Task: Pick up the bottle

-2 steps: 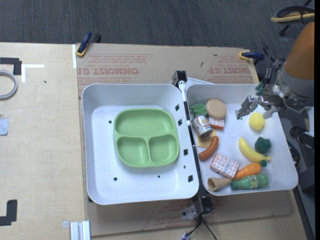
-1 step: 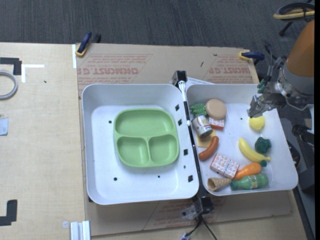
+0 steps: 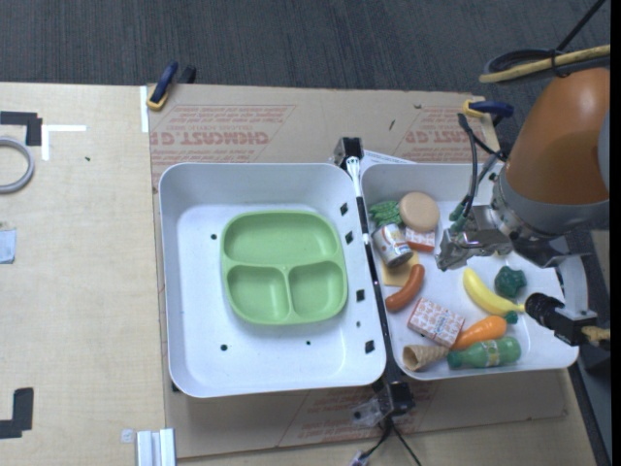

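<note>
We read left to right. The pale wooden bench [image 3: 78, 299] carries a sheet of brown cardboard [image 3: 233, 124] under both bins; red print on it is mirrored or upside down from here, and we can't make out the words. A blue-and-yellow clamp [image 3: 162, 84] sits at the cardboard's far left corner.

The left white plastic bin [image 3: 184, 289] holds a light green three-compartment plate [image 3: 284, 266], nothing on it.

The right white plastic bin [image 3: 558, 352] holds the clutter: leafy green toy vegetable [image 3: 385, 211], round tan bun [image 3: 419, 208], small silver can [image 3: 392, 245] lying tilted, its label too small to read, orange-red sausage [image 3: 405, 286], red-and-white patterned box [image 3: 435, 320], no legible text, tan waffle cone [image 3: 420, 356], orange carrot [image 3: 481, 332], yellow banana [image 3: 484, 292], dark green broccoli piece [image 3: 509, 282].

The task's thing: the green plastic bottle [image 3: 484, 354] lies on its side along the near edge of the right bin, just past the cone and touching or just beside the carrot. No label readable.

The gripper [image 3: 454, 253] hangs over the middle of the right bin, near the banana's far end, well apart from the bottle. We can't tell if it's open or closed; nothing visible in it.

Progress, our judgement: pick not started on the bottle. Left to do: move to the near edge, descend, grasp, lift. Carrot and cone crowd the bottle, so there's a risk of a bad grab.
</note>
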### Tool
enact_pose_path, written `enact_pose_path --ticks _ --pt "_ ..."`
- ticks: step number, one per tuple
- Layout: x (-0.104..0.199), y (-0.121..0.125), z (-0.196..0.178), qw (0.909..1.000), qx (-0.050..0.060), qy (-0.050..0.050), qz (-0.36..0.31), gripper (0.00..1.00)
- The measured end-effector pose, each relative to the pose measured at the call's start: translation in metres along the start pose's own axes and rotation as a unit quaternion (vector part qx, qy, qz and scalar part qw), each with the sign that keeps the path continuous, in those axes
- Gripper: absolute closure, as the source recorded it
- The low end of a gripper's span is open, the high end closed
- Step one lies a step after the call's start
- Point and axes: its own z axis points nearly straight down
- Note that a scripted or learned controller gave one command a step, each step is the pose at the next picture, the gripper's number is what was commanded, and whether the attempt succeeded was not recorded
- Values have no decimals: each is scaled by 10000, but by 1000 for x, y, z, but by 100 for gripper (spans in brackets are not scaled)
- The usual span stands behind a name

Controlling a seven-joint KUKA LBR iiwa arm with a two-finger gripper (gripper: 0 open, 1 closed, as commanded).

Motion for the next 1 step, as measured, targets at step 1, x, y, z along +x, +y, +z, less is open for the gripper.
enact_pose_path --ticks 1 --pt "70 -18 1 9818 -1 -1 -1901 100"
